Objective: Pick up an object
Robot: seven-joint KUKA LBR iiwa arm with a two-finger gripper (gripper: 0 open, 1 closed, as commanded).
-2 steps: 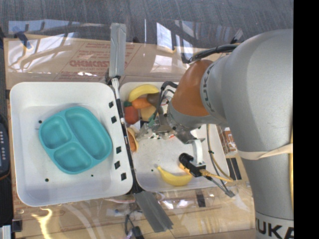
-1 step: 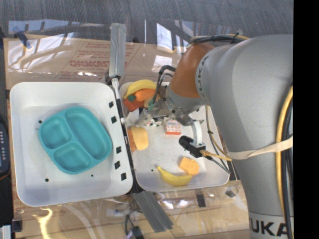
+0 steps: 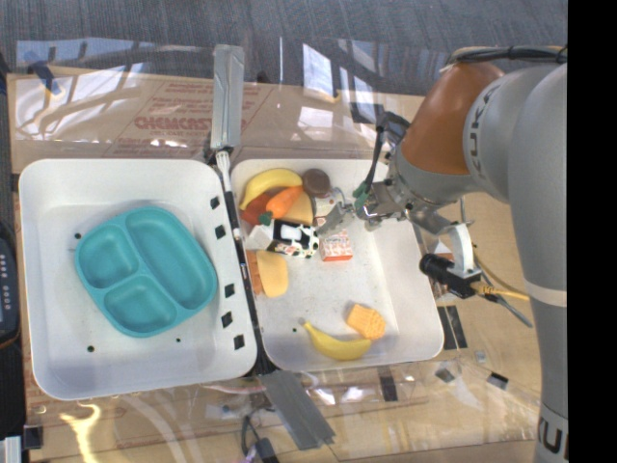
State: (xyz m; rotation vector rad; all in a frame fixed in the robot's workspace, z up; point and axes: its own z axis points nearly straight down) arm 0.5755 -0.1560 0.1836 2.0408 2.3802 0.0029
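The hand (image 3: pixel 339 215) is seen low in the right bin (image 3: pixel 410 287), beside a small box (image 3: pixel 335 248); its grip cannot be told.

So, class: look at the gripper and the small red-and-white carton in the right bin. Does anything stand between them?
Nothing visible does. The gripper hangs in the right bin just above and right of the red-and-white carton, with bare bin floor between them. The black-and-white cow toy lies beside the carton on its left, off that path.

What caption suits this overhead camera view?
Grey arm's gripper hovers above toy food in the right white bin; teal divided plate sits left.
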